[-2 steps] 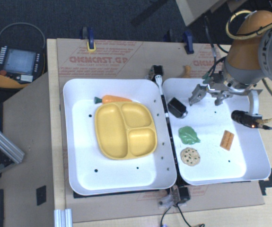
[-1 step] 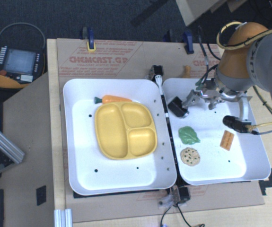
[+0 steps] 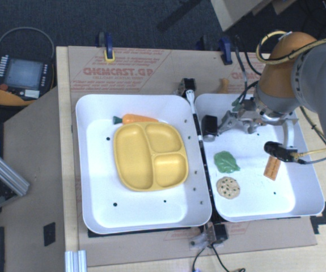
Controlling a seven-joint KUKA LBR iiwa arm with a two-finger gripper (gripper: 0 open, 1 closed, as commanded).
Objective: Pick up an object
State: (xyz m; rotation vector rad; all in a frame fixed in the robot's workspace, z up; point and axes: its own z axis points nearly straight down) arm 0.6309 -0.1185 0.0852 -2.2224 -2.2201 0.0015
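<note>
My gripper (image 3: 239, 120) hangs over the back left part of the right bin (image 3: 304, 205), below the arm's orange band. A small black block (image 3: 209, 126) sits just left of it, against the bin's left wall. In front of the gripper lie a green leafy piece (image 3: 226, 161) and a round speckled cookie (image 3: 228, 187). A short brown stick (image 3: 271, 168) rests to the right of them. Nothing shows between the gripper and these objects.
The left bin (image 3: 94, 203) holds a yellow divided plate (image 3: 150, 154), with an orange carrot (image 3: 137, 118) tucked behind its back edge. The two bins meet along a ridge (image 3: 202, 163) in the middle. The arm's grey body (image 3: 321, 78) covers the right bin's back right corner.
</note>
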